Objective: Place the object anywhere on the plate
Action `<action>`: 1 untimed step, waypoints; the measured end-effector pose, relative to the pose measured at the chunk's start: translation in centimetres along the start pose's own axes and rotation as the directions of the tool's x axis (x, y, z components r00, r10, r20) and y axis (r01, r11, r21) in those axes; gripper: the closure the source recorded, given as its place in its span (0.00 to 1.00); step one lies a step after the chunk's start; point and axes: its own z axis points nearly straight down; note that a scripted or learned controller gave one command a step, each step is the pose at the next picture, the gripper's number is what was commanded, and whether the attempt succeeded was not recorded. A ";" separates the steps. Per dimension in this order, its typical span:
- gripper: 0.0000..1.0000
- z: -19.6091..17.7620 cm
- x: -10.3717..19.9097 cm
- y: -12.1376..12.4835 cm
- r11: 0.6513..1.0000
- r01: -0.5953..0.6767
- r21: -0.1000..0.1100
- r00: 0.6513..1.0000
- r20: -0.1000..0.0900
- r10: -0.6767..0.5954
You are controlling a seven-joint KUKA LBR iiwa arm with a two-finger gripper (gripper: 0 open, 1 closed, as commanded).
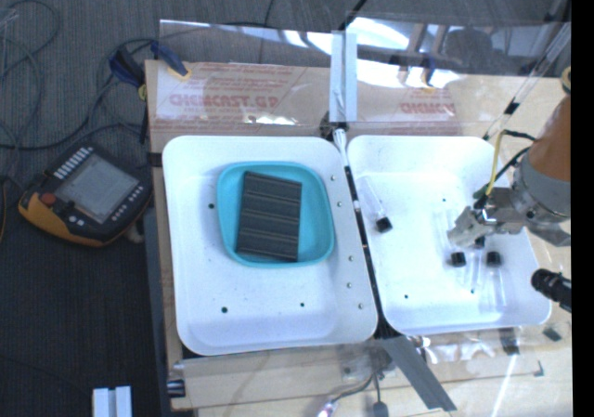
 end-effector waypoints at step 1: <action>0.00 0.0 0.0 0.0 1.000 0.000 0.000 1.000 0.000 0.000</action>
